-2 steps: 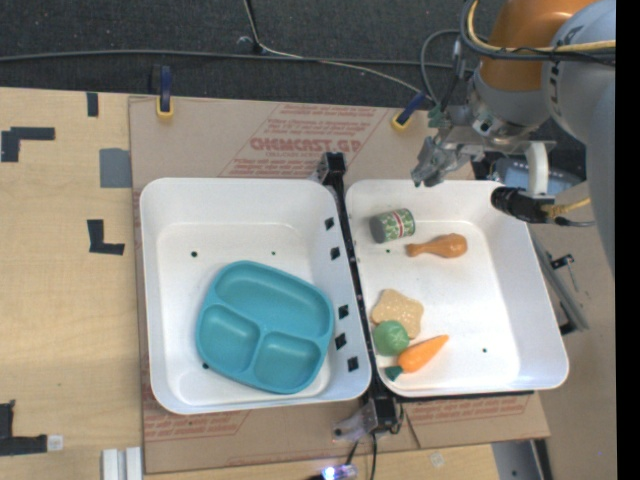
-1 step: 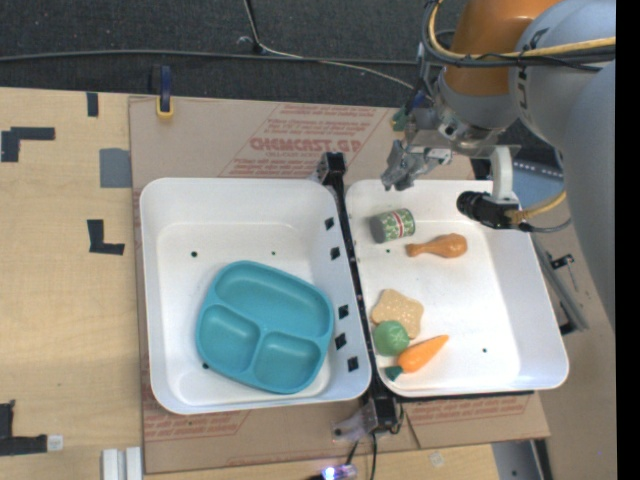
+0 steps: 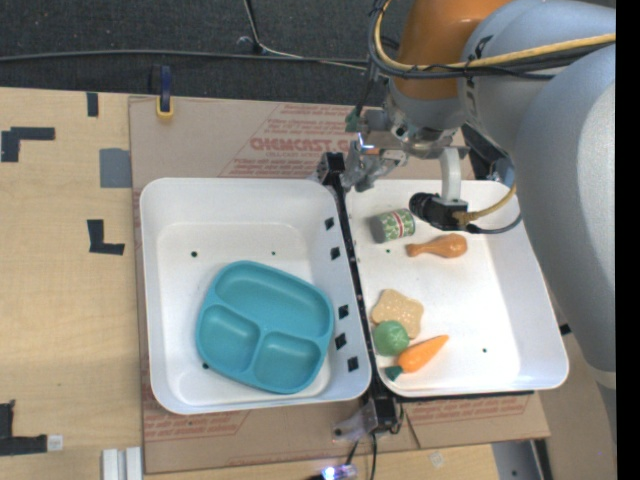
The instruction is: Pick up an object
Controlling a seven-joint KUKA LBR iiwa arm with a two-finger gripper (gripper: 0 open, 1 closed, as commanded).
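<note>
Gripper [image 3: 362, 163] poised over the far end of the divider between the two bins, nothing seen between the fingers; cannot tell their spread from this angle. In the right bin [image 3: 520, 308]: small can [image 3: 394, 225] on its side, chicken drumstick [image 3: 438, 247] just beside it, cracker [image 3: 398, 310], green ball [image 3: 390, 337] and carrot [image 3: 418, 353] bunched near the front. Teal divided plate [image 3: 264, 325] lying in the left bin [image 3: 170, 268].

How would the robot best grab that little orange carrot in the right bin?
Probably from straight above, fingers closing across the middle of the carrot. It lies flat and slanted on the floor of the right bin, with bare space along its lower side. Its leafy end touches the green ball, so gripping nearer the pointed tip looks safer.
</note>
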